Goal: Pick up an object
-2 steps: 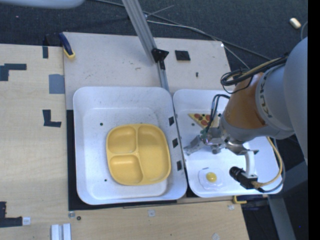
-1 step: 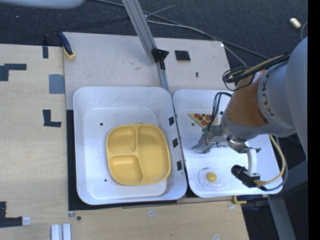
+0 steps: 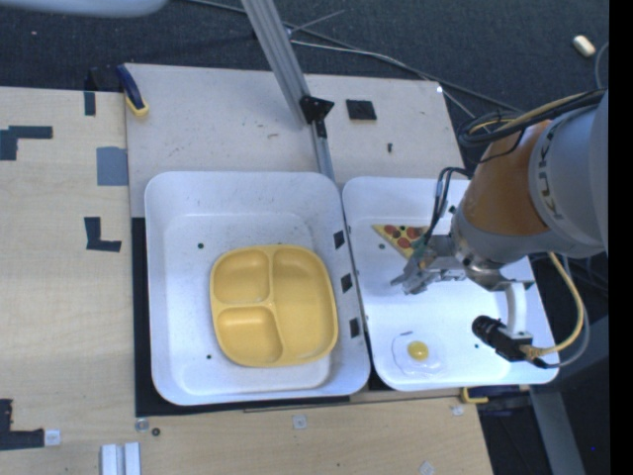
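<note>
At the bottom of the frame, in the lower part of the right bin (image 3: pixel 381 265), a fried egg toy (image 3: pixel 416 352) lies flat on the white floor, untouched and apart from everything else. To its left, in the left bin (image 3: pixel 178 226), a yellow divided plate (image 3: pixel 274 305) sits slightly right of center, its three compartments holding nothing.

Further up, in the middle right of the frame, the gripper (image 3: pixel 419 268) hangs low over the right bin, the grey arm (image 3: pixel 554 181) with its orange band reaching in behind it. The dark fingers point down and to the left. From this angle I cannot tell how far apart they stand, and nothing can be seen between them.

Just above and left of the fingertips, in the upper part of the right bin, a pizza slice toy (image 3: pixel 400 236) lies flat on the bin floor. It looks close to the fingers, yet whether they touch is unclear.

As a judgement, the pick is not done: every object rests on a bin floor. The arm appears to be at the approach stage near the pizza slice; closing on something and lifting it clear are left to do.
</note>
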You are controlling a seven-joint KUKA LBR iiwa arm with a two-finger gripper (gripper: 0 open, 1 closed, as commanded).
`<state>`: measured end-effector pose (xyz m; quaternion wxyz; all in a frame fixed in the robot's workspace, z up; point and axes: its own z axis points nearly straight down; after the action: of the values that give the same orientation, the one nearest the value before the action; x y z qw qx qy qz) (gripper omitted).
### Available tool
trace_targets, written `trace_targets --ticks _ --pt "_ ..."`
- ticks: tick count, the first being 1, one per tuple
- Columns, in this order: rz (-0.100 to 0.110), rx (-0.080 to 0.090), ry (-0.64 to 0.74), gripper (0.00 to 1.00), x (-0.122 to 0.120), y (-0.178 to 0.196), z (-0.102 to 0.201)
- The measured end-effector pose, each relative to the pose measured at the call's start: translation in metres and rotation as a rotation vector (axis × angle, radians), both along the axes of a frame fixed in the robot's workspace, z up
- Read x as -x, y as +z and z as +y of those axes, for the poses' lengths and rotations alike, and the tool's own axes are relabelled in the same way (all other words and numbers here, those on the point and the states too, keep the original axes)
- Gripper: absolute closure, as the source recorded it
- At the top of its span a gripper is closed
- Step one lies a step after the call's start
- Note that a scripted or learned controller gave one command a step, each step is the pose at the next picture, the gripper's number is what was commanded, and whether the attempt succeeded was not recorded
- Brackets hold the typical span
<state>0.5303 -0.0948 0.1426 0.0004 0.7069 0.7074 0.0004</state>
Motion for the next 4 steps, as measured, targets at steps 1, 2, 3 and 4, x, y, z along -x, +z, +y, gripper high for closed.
trace_targets --ticks 1,2,3,4 --pt "-0.002 0.001 0.001 1.0 -0.004 0.062 0.003" --pt "0.0 0.0 0.0 1.0 -0.004 0.088 0.003" --pt "0.003 -0.001 0.006 1.0 -0.008 0.085 0.065" --pt "0.005 -0.001 0.005 1.0 -0.008 0.073 0.119"
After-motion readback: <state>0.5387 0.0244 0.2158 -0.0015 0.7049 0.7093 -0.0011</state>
